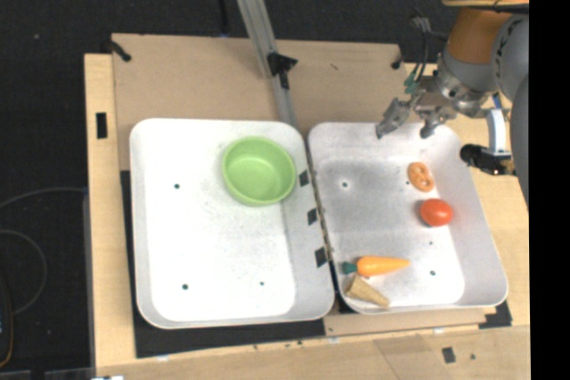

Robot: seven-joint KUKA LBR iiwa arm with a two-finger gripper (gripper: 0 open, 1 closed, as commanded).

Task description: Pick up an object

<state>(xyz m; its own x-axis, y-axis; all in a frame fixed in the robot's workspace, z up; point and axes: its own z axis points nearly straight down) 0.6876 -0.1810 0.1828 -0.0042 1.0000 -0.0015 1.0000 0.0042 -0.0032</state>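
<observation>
Watching from my station, I saw the small orange piece (pixel 420 176) lying in the right bin (pixel 374 191), just below the gripper (pixel 406 124) and apart from it. A red tomato (pixel 435 213) sat just beyond that piece, a carrot (pixel 381 264) and a tan wedge (pixel 367 291) farther down. The gripper's fingers were spread, grasping nothing. A green bowl (pixel 259 171) sat in the left bin (pixel 196 262).

1 fixed camera looks down at a slant from above the light wooden bench (pixel 196 76), far enough off to take in both shallow white plastic bins (pixel 160 280) at mid-frame, dark floor at the left and top, and the grey, orange-banded arm (pixel 485 13) entering at the upper right.
</observation>
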